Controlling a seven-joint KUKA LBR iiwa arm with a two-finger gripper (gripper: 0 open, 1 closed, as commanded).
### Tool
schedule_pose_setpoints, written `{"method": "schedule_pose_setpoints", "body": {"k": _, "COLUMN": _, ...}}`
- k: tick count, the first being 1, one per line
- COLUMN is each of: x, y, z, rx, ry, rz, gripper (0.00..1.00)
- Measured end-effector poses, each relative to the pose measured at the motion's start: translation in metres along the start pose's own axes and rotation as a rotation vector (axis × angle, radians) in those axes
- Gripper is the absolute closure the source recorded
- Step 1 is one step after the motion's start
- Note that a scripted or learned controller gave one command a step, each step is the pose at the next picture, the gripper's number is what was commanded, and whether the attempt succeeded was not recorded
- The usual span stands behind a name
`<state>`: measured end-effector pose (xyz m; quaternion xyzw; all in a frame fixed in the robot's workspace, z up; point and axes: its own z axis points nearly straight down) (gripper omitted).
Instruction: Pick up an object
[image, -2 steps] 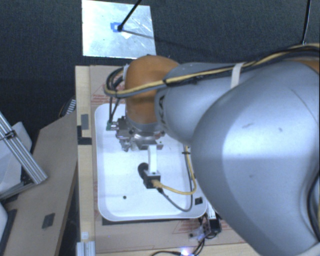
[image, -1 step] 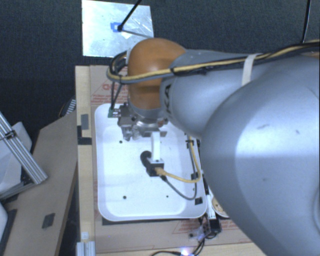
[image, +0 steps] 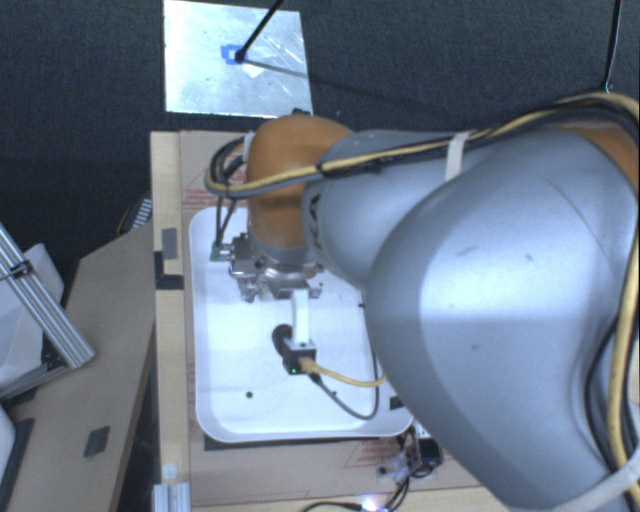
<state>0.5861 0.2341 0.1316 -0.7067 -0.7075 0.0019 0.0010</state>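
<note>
My gripper (image: 276, 283) hangs low over the far half of a shallow white bin (image: 225, 400), below the orange wrist band (image: 280, 175). The big grey arm (image: 500, 300) reaches in from the right and hides the bin's right side and all that lies beyond it. A tiny dark speck (image: 249, 394) rests on the bin floor near the front left; it is too small to tell what it is.
The bin sits on a tan board (image: 170, 300). An aluminium rail (image: 45, 315) slants at the left. A shiny foil sheet (image: 235, 55) lies at the back. Small wired parts (image: 412, 458) sit at the bin's front right corner.
</note>
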Motion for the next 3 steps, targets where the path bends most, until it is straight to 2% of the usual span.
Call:
{"method": "schedule_pose_setpoints", "body": {"k": 1, "x": 0.0, "y": 0.014, "z": -0.102, "rx": -0.015, "ry": 0.005, "rz": -0.002, "gripper": 1.0}}
{"method": "schedule_pose_setpoints", "body": {"k": 2, "x": -0.021, "y": -0.049, "z": -0.028, "rx": 0.007, "ry": -0.002, "rz": 0.001, "gripper": 1.0}}
{"method": "schedule_pose_setpoints", "body": {"k": 3, "x": -0.019, "y": -0.007, "z": -0.183, "rx": -0.024, "ry": 0.007, "rz": -0.002, "gripper": 1.0}}
